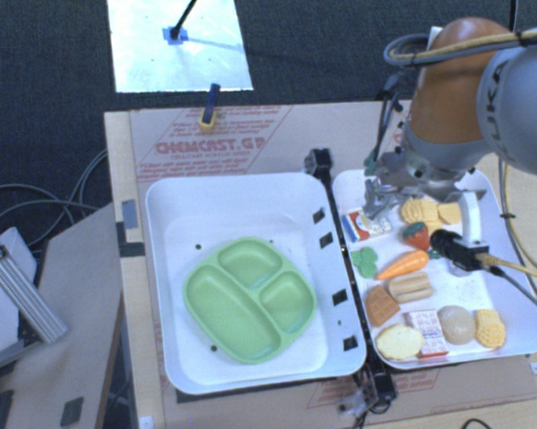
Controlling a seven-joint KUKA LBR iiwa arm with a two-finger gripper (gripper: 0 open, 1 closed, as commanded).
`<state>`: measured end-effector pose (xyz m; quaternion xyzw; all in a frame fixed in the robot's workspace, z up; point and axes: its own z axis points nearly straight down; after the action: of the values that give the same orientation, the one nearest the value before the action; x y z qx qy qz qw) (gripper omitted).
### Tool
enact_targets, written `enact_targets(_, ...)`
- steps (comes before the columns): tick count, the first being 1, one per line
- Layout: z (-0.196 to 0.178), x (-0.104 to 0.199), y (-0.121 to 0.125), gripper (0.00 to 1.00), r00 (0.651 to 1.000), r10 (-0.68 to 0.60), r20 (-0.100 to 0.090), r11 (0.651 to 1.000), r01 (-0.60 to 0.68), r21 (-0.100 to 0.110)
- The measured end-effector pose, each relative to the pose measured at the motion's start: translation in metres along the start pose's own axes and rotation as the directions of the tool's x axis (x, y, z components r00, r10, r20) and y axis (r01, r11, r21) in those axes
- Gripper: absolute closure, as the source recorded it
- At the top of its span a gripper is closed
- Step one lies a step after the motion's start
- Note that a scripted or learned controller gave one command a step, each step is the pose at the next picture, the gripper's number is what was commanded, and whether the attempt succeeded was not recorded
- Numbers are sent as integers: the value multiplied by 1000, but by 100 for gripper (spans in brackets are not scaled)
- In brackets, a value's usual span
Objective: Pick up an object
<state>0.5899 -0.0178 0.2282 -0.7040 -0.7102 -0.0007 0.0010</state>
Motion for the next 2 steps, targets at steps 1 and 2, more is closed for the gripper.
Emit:
enact_targets(1,-9,37,-35,100,1000,0,0,1000,0,1)
enact_targets(2,-10,78,-74,100,1000,0,0,1000,0,1)
